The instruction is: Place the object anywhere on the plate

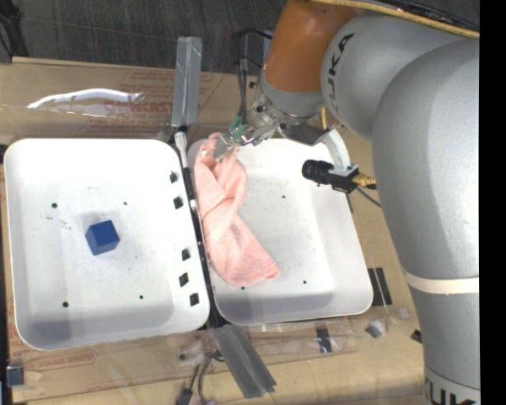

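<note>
Brown cardboard (84,91) covered the bench beneath two shallow white bins set side by side, their inner rims clipped together along a dark seam. Left bin (34,226) held a small blue cube (102,236), resting alone on the floor well apart from everything else. Right bin (320,251) held a pink cloth (228,226), which ran in a long rumpled strip from the bin's upper left corner down toward its middle, spread wider at the lower end. Its upper end was bunched and drawn up toward the gripper (236,137), which hung over that corner at the end of the grey arm (422,142) with its orange band. That stretched shape suggested the cloth was being lifted by one end, though the wrist hid the fingertips, so whether the jaws were closed on the fabric could not be told. No plate was evident; the bin floor probably served as one. Most of the cloth lay on the bin floor beside the shared rim.
</note>
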You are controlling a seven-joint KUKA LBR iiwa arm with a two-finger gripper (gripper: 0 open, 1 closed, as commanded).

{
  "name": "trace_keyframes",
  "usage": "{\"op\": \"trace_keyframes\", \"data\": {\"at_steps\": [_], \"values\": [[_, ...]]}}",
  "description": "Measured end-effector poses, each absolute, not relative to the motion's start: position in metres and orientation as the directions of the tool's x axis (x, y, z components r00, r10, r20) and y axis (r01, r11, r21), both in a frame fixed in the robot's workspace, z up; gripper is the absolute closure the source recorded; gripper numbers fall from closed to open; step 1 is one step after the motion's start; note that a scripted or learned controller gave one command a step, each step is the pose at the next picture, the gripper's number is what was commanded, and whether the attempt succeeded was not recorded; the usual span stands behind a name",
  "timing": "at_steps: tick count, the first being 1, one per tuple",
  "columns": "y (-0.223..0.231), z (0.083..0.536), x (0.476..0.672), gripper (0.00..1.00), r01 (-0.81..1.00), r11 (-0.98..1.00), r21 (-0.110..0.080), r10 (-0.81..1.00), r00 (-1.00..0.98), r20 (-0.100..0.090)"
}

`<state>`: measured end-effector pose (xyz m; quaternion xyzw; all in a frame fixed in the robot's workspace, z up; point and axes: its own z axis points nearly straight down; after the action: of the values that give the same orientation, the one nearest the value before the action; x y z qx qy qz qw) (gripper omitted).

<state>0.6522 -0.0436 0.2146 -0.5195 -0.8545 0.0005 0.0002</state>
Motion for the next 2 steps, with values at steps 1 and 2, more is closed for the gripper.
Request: {"op": "trace_keyframes", "data": {"at_steps": [1, 2], "values": [[-0.042, 0.232, 0.653, 1.0, 0.885, 0.466, -0.001, 0.885, -0.466, 0.0], [0.006, 0.24, 0.651, 1.0, 0.631, 0.776, -0.002, 0.631, -0.776, 0.001]]}}
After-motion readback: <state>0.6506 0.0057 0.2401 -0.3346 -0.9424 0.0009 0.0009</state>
